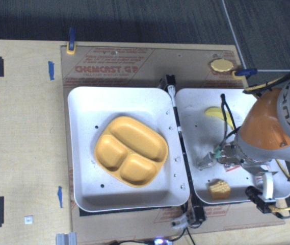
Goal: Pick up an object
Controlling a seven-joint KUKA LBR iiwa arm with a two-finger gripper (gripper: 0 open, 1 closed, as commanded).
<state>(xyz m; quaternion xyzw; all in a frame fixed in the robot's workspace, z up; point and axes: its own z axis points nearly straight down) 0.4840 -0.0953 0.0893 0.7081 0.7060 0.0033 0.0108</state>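
Sitting small, tan, ridged: object (219, 189)

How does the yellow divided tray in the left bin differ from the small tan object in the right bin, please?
The divided tray is far larger than the tan object. The tray is smooth, glossy yellow with three sections; the tan object is duller and ridged. The tray sits mid-bin, away from the arm; the tan object lies by the front rim, close to the gripper. Both rest on white bin floors.

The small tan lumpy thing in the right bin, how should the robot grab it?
Probably from straight above, squeezing the small tan lumpy block across its short front-to-back sides. It lies low and flat on the right white bin floor, near the front wall, with free space left and right.
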